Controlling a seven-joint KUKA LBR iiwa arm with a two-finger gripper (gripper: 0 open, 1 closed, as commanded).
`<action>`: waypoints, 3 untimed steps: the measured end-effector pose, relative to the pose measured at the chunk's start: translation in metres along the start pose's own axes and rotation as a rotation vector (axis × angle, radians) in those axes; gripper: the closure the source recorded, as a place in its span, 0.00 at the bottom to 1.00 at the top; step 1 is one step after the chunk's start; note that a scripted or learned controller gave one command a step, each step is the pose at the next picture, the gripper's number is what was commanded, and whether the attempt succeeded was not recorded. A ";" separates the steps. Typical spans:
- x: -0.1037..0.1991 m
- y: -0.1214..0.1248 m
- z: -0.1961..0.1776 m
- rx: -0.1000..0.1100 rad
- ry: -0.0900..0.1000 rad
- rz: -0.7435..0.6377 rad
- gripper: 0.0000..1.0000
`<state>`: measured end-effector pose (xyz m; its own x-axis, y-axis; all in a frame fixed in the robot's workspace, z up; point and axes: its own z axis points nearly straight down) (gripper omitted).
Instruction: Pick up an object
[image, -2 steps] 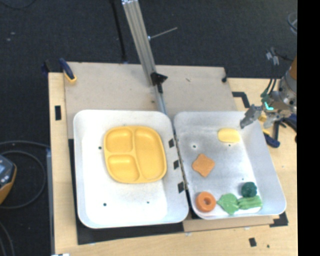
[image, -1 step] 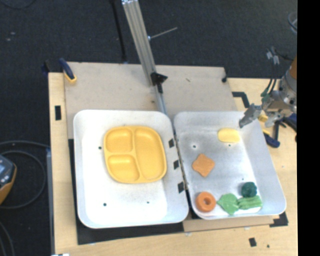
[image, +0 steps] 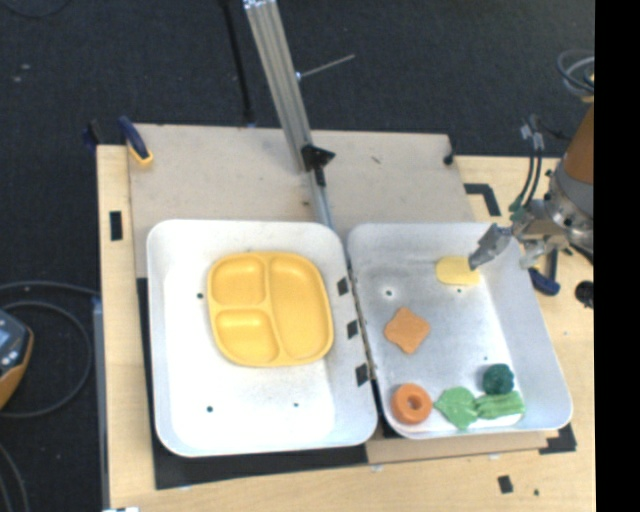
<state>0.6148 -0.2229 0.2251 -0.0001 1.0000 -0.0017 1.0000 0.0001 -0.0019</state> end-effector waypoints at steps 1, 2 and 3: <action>0.001 -0.001 0.063 0.002 0.001 0.001 0.00; 0.001 -0.005 0.106 0.000 0.000 0.001 0.00; -0.001 -0.003 0.091 -0.008 -0.002 0.001 1.00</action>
<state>0.6118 -0.2238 0.1339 0.0010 1.0000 -0.0042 1.0000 -0.0010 0.0065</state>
